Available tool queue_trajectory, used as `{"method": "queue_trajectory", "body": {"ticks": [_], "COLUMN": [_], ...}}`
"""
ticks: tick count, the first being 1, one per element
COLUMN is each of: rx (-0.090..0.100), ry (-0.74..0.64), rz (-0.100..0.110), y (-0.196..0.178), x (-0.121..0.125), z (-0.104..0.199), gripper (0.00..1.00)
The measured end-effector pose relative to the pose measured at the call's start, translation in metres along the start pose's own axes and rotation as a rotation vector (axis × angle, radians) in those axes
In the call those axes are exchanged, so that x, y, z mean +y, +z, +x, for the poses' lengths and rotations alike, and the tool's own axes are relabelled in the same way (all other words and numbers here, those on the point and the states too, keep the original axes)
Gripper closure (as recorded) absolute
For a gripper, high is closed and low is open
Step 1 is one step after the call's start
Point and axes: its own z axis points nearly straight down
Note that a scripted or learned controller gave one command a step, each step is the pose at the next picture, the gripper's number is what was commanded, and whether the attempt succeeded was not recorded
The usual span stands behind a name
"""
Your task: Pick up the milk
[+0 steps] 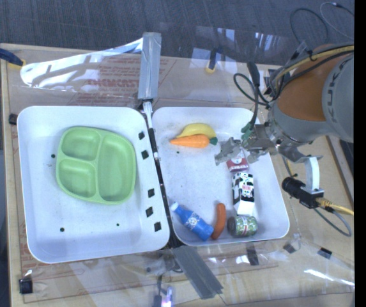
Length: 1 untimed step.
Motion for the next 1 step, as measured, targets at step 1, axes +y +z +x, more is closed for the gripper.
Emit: {"method": "queue_trajectory", "body": {"ticks": [1], "rx": [-0.001], "ry": [0.099], "rz": [-0.003], "y": [0.1102], "x": [-0.0308], "z": [-0.0111], "gripper": [0.00]}}
